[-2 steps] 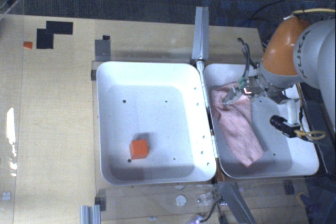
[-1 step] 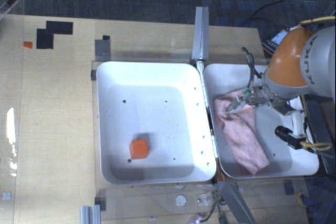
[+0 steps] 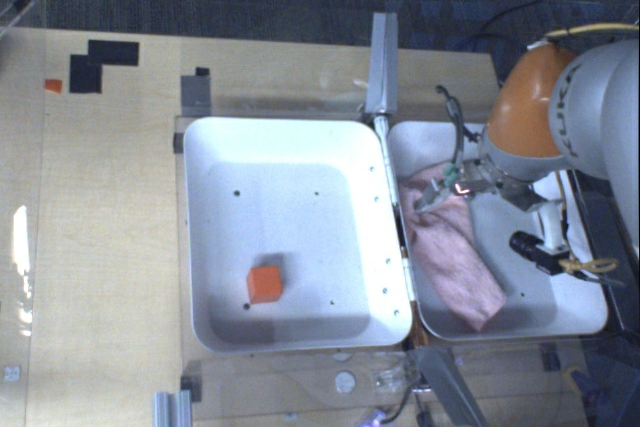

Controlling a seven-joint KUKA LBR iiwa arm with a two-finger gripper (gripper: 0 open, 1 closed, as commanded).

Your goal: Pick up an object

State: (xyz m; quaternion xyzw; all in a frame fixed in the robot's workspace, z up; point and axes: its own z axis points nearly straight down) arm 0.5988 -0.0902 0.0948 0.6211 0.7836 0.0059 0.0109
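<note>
Gripper (image 3: 447,191) over one pink cloth (image 3: 452,260), one orange block (image 3: 265,284), two bins (image 3: 300,137)

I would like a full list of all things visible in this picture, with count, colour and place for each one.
bins: two, white, side by side on the bench
block: one, orange, lower part of the left bin
cloth: one, pink, crumpled in the right bin
bench: one, light wood, under the bins
black shapes: two, black, far left of the bench
arm: one, grey with orange band, over the right bin
tool: one, at the cloth's upper end
</note>
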